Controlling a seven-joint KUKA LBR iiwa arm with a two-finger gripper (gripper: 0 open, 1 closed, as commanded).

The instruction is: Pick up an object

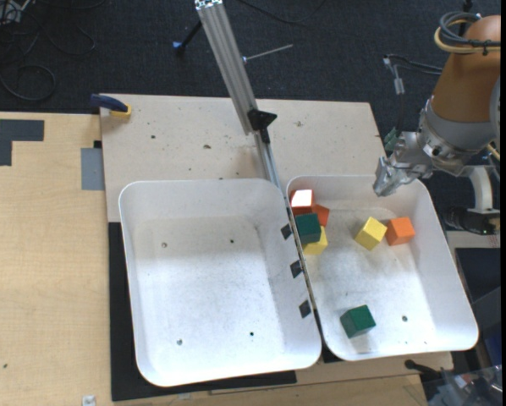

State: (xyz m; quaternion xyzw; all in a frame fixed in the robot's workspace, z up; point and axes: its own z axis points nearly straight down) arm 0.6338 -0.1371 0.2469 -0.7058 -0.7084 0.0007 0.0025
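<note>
Pale wooden worktop (pixel 177 142), speckled. Two shallow glossy white bins: left bin (pixel 151 227), right bin (pixel 439 303). Metallic grey tool (pixel 388 180) over right bin's far rim, finger state unclear. Matte cubes below-left of tool: orange cube (pixel 400 230), yellow cube (pixel 371 233) nearest; green cube (pixel 357 320) well apart. No legible writing.

I see the pale bench top (pixel 194 142) spreading out to the left of the claw (pixel 392 181) and below it. Two shallow white bins rest directly on it: the right bin (pixel 456 311) sits just under the claw, the left bin (pixel 151 311) well away to its left, their inner walls touching. A blue and yellow clamp (pixel 111 105) grips the bench's far left corner, well apart from the claw.
</note>
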